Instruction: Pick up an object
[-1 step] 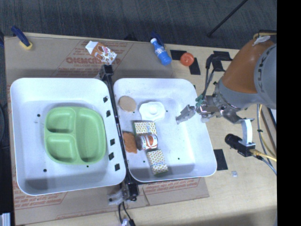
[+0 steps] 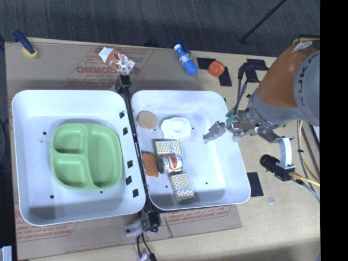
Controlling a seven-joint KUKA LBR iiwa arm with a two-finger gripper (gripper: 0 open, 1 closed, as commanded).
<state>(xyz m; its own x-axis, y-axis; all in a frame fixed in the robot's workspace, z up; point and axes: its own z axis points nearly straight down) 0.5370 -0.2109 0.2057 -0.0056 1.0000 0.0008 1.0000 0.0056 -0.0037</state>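
Boxes (image 2: 174, 165), a can and a white lid (image 2: 175, 127) lie in the right bin (image 2: 228, 167); at their 3 o'clock hovers the end effector (image 2: 215, 132), grip state unclear.

Even, fairly bright light falls from above. The two white bins (image 2: 32, 200) glare softly along their rims, and grey shadow pools along their near inner walls. The floor (image 2: 136, 7) beyond the counter (image 2: 283, 222) is dim. The picture is somewhat soft and grainy, with small labels unreadable, and the arm (image 2: 288, 86) looks slightly blurred.
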